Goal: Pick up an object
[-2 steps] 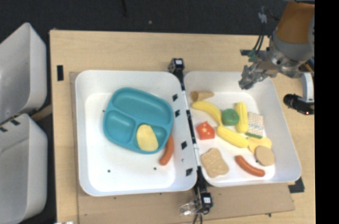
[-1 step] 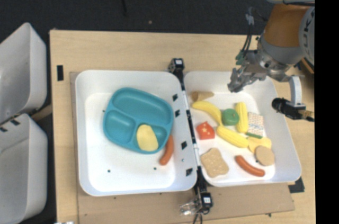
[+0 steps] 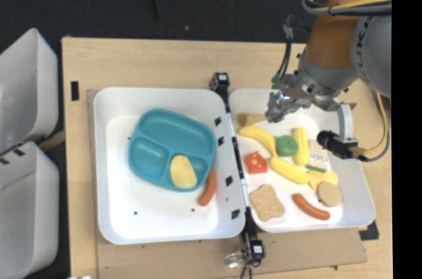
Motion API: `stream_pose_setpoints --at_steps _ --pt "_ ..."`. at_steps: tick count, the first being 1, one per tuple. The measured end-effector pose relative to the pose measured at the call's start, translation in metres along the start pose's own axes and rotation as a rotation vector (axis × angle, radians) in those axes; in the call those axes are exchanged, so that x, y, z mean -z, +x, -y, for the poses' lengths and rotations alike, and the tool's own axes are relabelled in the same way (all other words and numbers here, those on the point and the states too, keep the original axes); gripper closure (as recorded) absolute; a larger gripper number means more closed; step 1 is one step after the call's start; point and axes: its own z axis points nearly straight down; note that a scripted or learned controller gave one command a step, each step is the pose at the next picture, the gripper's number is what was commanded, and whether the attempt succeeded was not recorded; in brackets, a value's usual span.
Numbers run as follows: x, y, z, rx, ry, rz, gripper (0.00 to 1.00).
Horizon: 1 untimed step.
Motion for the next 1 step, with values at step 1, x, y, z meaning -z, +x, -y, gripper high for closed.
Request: stream_pose_setpoints --at_steps 1 --pt "-0.0052 0.0531 0.0169 0.001 0.000 -0.001 1.00"
